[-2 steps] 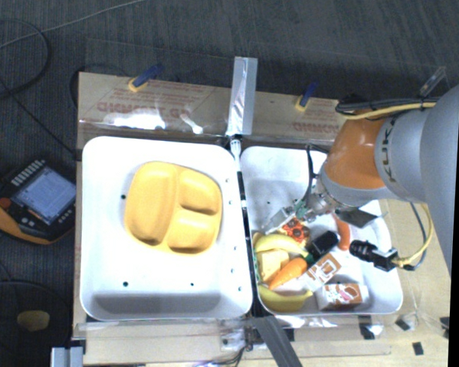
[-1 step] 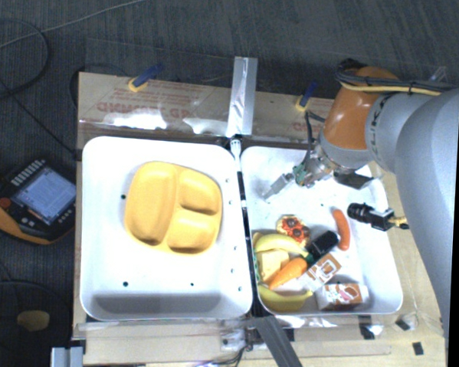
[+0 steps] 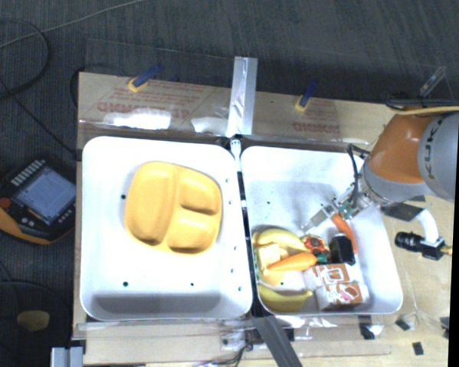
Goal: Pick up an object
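My gripper (image 3: pixel 332 213) hangs low in the right bin (image 3: pixel 291 182), near the middle of its right half, at the end of the grey arm with the orange band (image 3: pixel 400 153). Just below it lies a small orange carrot piece (image 3: pixel 345 228), close to the gripper's tip; whether they touch is unclear. A pile fills the bin's front: yellow bananas (image 3: pixel 279 298), a longer carrot (image 3: pixel 293 260), a black item (image 3: pixel 342 249), and printed cartons (image 3: pixel 336 284). A yellow divided plate (image 3: pixel 173 207) lies in the left bin (image 3: pixel 101 287).
The bare floor of the right bin stretches from its back wall to the gripper. A metal divider (image 3: pixel 241 103) runs between the bins at the back. A handheld pendant (image 3: pixel 37 199) lies on the floor, left of the bench.
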Tool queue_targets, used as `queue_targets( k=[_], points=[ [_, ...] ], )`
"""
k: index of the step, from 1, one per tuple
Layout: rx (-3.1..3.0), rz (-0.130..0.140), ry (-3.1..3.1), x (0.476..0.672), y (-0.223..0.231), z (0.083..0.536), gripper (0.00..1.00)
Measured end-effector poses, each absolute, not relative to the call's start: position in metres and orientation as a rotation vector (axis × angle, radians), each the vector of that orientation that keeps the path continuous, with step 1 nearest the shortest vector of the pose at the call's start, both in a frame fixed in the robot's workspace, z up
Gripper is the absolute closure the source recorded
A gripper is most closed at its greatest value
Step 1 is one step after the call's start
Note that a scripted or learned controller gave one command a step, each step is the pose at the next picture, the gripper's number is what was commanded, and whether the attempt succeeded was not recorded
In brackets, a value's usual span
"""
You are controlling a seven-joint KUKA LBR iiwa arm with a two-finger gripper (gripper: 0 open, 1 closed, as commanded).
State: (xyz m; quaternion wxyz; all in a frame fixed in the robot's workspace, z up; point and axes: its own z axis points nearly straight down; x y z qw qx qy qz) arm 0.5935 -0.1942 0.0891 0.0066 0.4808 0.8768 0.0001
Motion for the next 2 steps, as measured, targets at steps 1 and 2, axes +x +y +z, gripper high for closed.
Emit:
queue_targets(
  k=[1, 2],
  points=[
    [1.204, -0.002, 2.892, 0.634, -0.204, 0.088, 0.0],
    [1.265, 0.001, 2.868, 0.652, -0.196, 0.088, 0.0]
  ],
)
